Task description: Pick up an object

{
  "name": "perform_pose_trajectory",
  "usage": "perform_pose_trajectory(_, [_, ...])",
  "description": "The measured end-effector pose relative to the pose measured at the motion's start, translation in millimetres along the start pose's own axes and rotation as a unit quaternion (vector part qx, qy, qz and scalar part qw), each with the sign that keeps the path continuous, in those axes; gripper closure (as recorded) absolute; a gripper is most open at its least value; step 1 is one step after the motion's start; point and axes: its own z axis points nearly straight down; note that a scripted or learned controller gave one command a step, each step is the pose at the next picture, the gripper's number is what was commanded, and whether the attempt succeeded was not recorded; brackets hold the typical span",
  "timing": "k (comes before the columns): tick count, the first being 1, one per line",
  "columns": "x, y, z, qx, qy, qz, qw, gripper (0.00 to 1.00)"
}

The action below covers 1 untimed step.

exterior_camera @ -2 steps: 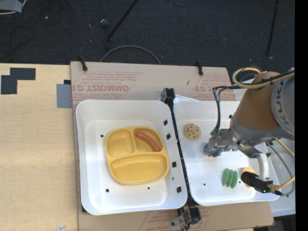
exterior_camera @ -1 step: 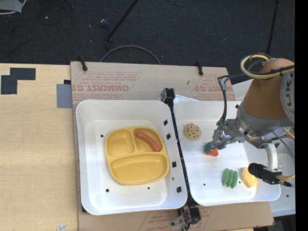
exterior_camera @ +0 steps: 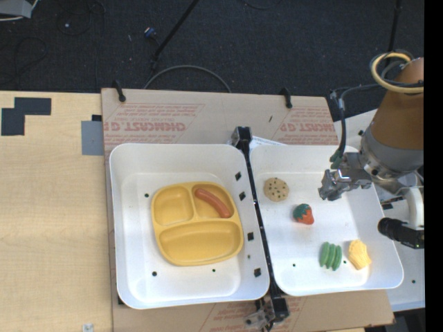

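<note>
A yellow three-compartment plastic tray [exterior_camera: 196, 225] carrying a toy sausage [exterior_camera: 214, 201] fills the left white bin [exterior_camera: 131, 282]. In the right white bin [exterior_camera: 387, 282], a round speckled cookie [exterior_camera: 276, 189], red toy strawberry [exterior_camera: 303, 214], green pea pods [exterior_camera: 331, 256] and yellow corn piece [exterior_camera: 358, 254] lie scattered apart, leaving room around each. The metal gripper [exterior_camera: 333, 185] hovers beside the strawberry, perhaps its target; whether its jaws are spread cannot be told.

Counter [exterior_camera: 48, 220]: pale wood-grain surface carrying a flat cardboard sheet [exterior_camera: 208, 120] with reversed red print. Two shallow white bins rest side by side on the sheet, touching along a black divider: left bin [exterior_camera: 131, 254], right bin [exterior_camera: 374, 272]. Dark rectangular patches [exterior_camera: 28, 113] mark the counter's far left.
</note>
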Motion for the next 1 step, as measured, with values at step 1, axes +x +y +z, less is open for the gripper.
perform_pose_trajectory(1, [-0.9, -0.1, -7.7, 0.003, 0.001, 0.000, 1.0000, 1.00])
